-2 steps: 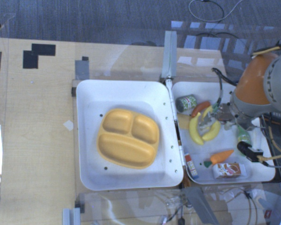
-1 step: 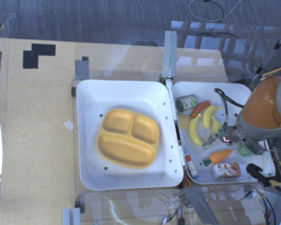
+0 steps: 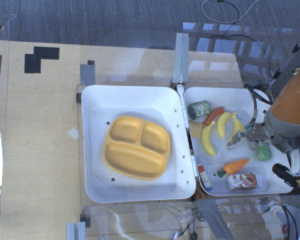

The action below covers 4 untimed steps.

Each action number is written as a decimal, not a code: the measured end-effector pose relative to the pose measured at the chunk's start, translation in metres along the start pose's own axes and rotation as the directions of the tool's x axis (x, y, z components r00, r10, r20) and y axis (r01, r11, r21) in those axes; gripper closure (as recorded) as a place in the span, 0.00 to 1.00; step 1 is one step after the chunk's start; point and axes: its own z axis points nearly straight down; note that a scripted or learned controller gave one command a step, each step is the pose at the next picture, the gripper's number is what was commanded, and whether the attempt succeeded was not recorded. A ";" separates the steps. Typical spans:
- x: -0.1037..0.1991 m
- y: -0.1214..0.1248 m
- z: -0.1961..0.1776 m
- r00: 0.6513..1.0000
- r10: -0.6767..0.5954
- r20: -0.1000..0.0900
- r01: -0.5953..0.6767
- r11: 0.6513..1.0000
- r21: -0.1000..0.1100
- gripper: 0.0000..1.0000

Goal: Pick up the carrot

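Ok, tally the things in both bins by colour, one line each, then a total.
Yellow: 3, the tray and two bananas
Orange: 1, the carrot
Red: 1, a chilli-like piece
Green: 2, a can and a block
Brown and white: 1, a carton
Total: 8

No text was legible. Can [image 3: 199, 110] label and carton [image 3: 242, 182] print, both in the right bin [image 3: 216, 95], were too blurred to read.
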 end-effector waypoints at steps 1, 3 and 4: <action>0.071 -0.046 0.004 0.997 -0.076 0.029 0.076 0.997 -0.008 0.00; 0.071 -0.043 -0.006 0.997 -0.077 0.030 0.077 0.997 -0.012 0.00; 0.053 -0.046 0.003 0.946 -0.323 0.029 0.323 0.946 0.000 0.00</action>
